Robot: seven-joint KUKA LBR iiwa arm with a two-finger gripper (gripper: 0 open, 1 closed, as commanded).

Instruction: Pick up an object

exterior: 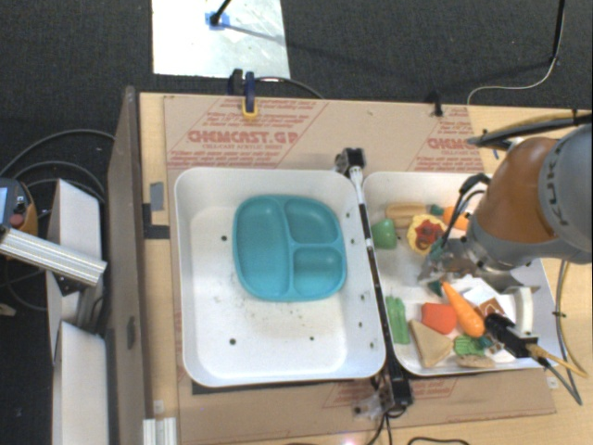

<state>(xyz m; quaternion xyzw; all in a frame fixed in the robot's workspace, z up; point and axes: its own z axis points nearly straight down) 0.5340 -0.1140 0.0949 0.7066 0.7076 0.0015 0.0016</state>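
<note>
Whether the jaws of the dark two-finger gripper [443, 269] stand wide or narrow cannot be told, since the grey arm with its orange band [519, 202] hangs over them from the right and blurs into the clutter below. Just beside and below the gripper lies the likeliest thing to be taken — a small orange plastic toy carrot [461, 308], resting in the right-hand shallow white bin [528, 364]. Its long axis is set on a slant, running from upper left to lower right, with the thicker end seemingly toward the gripper; which end is the tip cannot be made out for certain. It is judged to be light, stiff and rather slick, so a hold across its narrow width near the middle, with the fingers set square to the long axis, is advised. Around it are crowded a red-orange block [439, 318], a tan wedge-shaped piece [428, 344], a green stick-shaped piece [398, 319] and a yellow-and-red round toy [426, 233] — neighbours that may be nudged in any descent. Further out, the left-hand white bin [208, 341] holds a teal divided plastic plate [288, 247].
</note>
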